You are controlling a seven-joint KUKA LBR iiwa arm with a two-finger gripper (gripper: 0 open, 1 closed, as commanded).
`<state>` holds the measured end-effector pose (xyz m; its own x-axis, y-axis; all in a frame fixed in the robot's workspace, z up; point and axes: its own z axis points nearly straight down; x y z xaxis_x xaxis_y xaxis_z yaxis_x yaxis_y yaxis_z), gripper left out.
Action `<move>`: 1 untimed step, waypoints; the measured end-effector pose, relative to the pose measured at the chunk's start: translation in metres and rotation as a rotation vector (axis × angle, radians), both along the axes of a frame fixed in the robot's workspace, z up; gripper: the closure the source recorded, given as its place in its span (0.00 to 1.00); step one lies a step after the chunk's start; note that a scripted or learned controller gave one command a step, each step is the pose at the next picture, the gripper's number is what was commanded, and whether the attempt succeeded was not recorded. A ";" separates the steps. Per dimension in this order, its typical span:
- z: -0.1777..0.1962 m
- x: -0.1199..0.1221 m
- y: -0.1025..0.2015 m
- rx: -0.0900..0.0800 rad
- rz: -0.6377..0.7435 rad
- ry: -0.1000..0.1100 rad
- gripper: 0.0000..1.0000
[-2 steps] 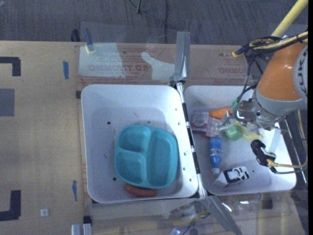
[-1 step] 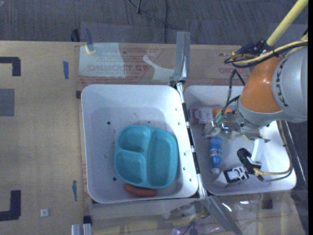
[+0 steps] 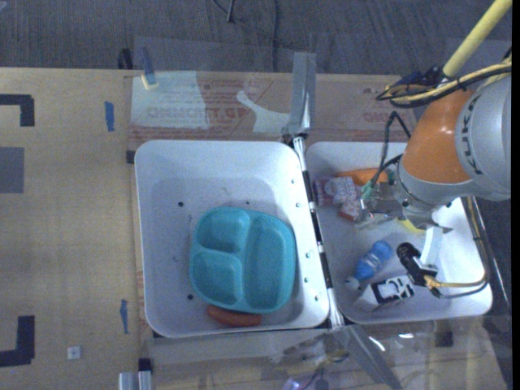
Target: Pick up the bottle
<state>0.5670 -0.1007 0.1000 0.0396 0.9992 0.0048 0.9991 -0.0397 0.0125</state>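
Observation:
The bottle (image 3: pixel 371 261) is small and blue with a pale cap end. It lies on its side in the right bin (image 3: pixel 467 287), near the front, cap pointing toward the front left. My gripper (image 3: pixel 372 210) hangs over the middle of the right bin, just behind the bottle and apart from it. The grey and orange arm (image 3: pixel 443 157) covers the bin's back right part.
A pink patterned packet (image 3: pixel 339 190), an orange item (image 3: pixel 357 174) and a small red piece (image 3: pixel 350 212) lie in the right bin's back left. The left bin (image 3: pixel 162 177) holds a teal divided plate (image 3: pixel 242 258) with an orange-red item (image 3: pixel 233 317) at its front edge.

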 end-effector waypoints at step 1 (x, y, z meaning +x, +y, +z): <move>0.000 0.000 0.000 0.000 0.000 0.000 0.00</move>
<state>0.5670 -0.1007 0.1000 0.0395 0.9992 0.0047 0.9991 -0.0396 0.0122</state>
